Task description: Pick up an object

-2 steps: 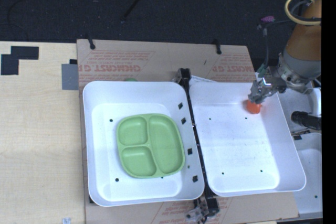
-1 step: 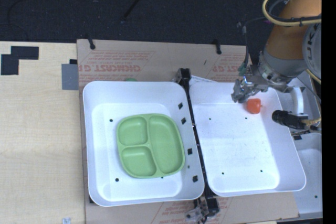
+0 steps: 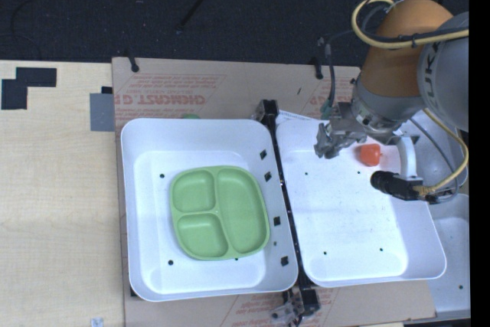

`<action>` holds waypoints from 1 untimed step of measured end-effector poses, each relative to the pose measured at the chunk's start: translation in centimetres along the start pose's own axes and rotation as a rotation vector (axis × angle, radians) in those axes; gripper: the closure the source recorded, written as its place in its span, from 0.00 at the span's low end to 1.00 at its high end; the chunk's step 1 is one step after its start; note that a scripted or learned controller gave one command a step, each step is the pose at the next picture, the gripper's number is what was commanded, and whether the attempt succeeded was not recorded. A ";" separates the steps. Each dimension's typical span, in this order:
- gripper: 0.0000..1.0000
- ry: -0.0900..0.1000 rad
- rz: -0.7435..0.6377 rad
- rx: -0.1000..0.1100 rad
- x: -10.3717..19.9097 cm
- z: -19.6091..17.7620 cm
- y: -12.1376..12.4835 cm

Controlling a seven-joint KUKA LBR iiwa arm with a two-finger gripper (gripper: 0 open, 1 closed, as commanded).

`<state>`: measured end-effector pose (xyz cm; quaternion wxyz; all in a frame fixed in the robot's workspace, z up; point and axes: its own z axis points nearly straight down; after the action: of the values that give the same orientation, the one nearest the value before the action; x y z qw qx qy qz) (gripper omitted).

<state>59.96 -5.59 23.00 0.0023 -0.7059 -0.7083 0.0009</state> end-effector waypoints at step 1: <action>1.00 0.000 -0.001 -0.001 5.0 -0.9 -0.5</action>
<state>59.43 -0.56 23.89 0.0020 -0.7054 -0.7088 0.0004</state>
